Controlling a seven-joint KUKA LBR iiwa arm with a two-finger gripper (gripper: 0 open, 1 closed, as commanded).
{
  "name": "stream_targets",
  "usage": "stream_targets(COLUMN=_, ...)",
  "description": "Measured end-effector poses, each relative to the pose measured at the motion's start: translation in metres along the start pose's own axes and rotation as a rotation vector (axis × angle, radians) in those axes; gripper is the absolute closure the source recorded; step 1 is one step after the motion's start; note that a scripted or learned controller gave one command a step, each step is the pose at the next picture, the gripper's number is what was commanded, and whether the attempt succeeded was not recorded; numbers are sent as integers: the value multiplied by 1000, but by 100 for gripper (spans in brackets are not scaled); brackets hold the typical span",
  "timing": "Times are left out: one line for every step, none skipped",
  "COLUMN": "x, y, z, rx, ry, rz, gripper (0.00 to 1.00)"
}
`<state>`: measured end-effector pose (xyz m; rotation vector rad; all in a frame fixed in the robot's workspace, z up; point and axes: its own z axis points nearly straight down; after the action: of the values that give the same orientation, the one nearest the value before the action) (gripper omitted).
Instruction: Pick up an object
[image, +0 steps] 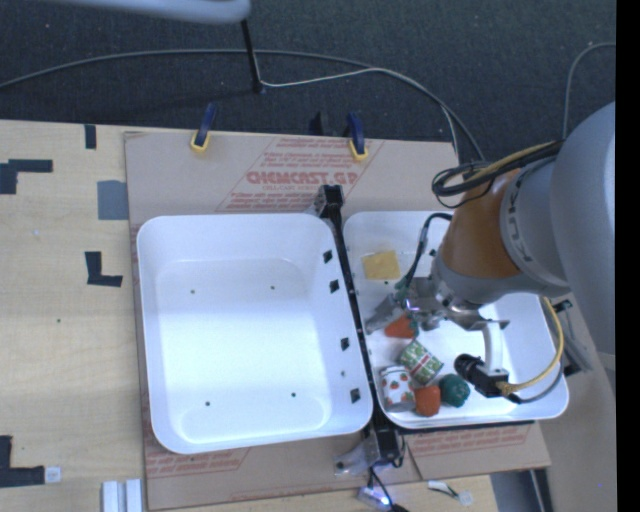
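The right bin (530, 405) holds several small objects. A yellow block (381, 265) lies near its back left. A small red-orange piece (400, 327) sits under the arm's wrist. A green-and-white patterned item (419, 361) and a white-and-red item (396, 385) lie toward the front, with an orange ball (428, 400) and a dark green ball (455, 391) beside them. My gripper (404, 312) reaches down in the middle of the right bin, just over the red-orange piece. The wrist hides much of the fingers.
The left bin (160, 260) stands beside the right one, split by a black divider (345, 300). Both rest on a cardboard sheet (290, 170) held by two clamps at the back. A black-and-yellow cable (500, 385) hangs in the right bin's front right.
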<state>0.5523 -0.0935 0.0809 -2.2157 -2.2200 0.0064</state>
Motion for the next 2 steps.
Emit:
stream_targets(x=-2, y=2, z=-14, rx=-7, ry=-1, rz=2, gripper=100)
stream_targets(x=62, y=48, z=-107, rx=-13, ry=1, rz=-3, gripper=100)
